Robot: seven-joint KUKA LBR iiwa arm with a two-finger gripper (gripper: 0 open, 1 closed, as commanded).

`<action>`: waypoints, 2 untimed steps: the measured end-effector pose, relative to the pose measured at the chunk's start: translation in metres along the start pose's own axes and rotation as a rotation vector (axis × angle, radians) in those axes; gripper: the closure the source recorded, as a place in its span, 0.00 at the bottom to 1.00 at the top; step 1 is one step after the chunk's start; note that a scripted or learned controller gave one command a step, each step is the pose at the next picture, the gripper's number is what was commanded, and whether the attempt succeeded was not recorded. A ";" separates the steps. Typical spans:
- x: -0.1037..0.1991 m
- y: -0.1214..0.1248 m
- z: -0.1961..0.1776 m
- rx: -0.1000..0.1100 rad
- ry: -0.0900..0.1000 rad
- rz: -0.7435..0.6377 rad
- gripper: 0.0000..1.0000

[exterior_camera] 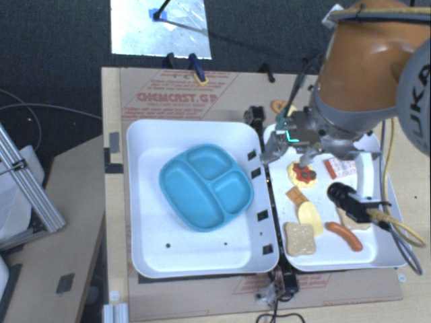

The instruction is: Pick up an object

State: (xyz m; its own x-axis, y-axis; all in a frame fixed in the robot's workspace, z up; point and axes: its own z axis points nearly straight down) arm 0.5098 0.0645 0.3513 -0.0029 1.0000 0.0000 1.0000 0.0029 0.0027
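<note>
The gripper (288,152) is being held open, with 2 fingers spread and nothing between them, over the right bin (377,251). The toy foods are lying below it; the egg (302,174) is being approached nearest, just beside one fingertip.

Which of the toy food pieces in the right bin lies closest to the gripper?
The yellow round piece with a red blob on top. It sits just below the gripper, while the bread slice and sausage lie farther toward the bin's near edge.

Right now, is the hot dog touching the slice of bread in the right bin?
Apart. The camera view shows a strip of white bin floor between the hot dog and the slice of bread.
</note>
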 end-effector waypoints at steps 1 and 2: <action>0.000 0.001 -0.011 -0.004 0.000 -0.004 1.00; 0.078 -0.002 -0.033 -0.001 0.003 -0.009 1.00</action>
State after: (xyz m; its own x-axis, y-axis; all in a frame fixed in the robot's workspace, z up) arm 0.5079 0.1420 0.3843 -0.0116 0.9999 0.0033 0.9999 0.0116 0.0039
